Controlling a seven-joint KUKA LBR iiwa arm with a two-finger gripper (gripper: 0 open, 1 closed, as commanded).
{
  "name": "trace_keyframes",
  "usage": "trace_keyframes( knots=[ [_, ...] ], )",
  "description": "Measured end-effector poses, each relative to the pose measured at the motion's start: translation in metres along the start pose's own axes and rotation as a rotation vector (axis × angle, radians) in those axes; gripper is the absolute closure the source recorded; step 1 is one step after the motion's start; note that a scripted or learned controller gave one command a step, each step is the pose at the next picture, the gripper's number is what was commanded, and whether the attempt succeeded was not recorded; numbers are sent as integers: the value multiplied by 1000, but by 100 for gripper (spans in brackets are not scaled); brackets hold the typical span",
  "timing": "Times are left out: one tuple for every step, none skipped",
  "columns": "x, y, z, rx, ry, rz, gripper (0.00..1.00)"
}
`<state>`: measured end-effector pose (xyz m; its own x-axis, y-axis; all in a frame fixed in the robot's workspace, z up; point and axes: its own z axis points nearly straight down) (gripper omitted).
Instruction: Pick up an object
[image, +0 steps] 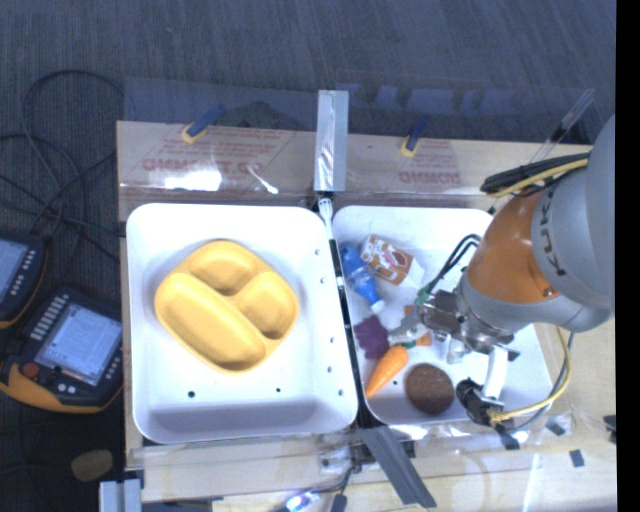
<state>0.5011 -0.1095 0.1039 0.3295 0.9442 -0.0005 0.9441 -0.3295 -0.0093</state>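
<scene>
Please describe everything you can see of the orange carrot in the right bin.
The carrot looks like a small toy, smooth and probably plastic, bright orange with a lighter stub at its thick end. It lies flat and slanted near the right bin's left front corner, thick end up and right, tip pointing down and left toward the bin wall. A purple object sits right behind it, a brown round object just to its right. Contact with them cannot be judged.

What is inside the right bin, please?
The right bin holds a carrot, a brown ball, a purple piece, a blue bottle and a brown packet. The arm covers the bin's right part, so anything beneath it is hidden.
</scene>
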Motion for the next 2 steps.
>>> trace_keyframes(
  knots=[
    [17,3,-4,0,0,-102,0],
    [20,4,-77,-3,-2,-480,0]
  ],
)
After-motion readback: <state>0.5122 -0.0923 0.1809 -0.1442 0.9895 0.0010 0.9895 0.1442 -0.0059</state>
